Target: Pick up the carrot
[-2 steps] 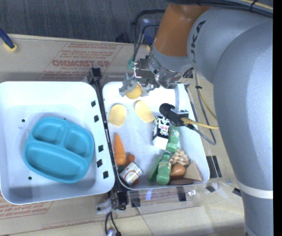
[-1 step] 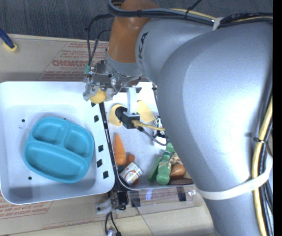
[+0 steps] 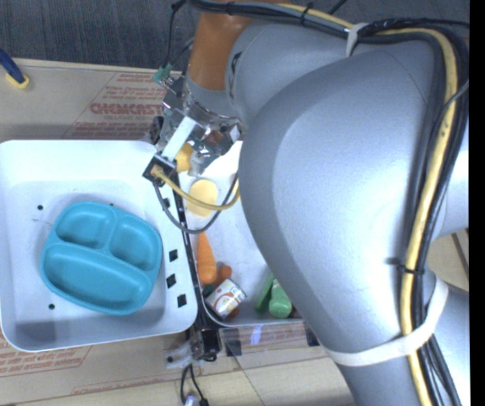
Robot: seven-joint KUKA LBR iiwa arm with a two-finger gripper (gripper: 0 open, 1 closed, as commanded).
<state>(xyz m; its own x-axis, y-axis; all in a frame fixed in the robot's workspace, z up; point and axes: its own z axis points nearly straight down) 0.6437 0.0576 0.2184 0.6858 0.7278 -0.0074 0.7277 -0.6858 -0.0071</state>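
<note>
A large grey robot arm (image 3: pixel 344 184) fills the right side of the scene, reaching in over two shallow white bins on a desk (image 3: pixel 81 108) covered with brown printed cardboard. An orange band (image 3: pixel 217 32) sits above the wrist, near the top centre. Below it, the gripper (image 3: pixel 193 155) hangs over the inner edge of the right bin (image 3: pixel 246 227), just above a pale yellow rounded object (image 3: pixel 203 193) (possibly a lemon). Whether the gripper is spread apart or closed cannot be told from this angle, and nothing can be seen between its tips.

The carrot (image 3: pixel 206 260) lies in the right bin, close against the wall shared with the left bin, pointing roughly towards the viewer. Just below it rests a small can (image 3: pixel 225 298) on its side, and beside that a green item (image 3: pixel 276 301), partly hidden by the arm.

The left bin (image 3: pixel 5 227) holds a blue divided plate (image 3: pixel 100 256) with three compartments, lying flat near its middle.
</note>
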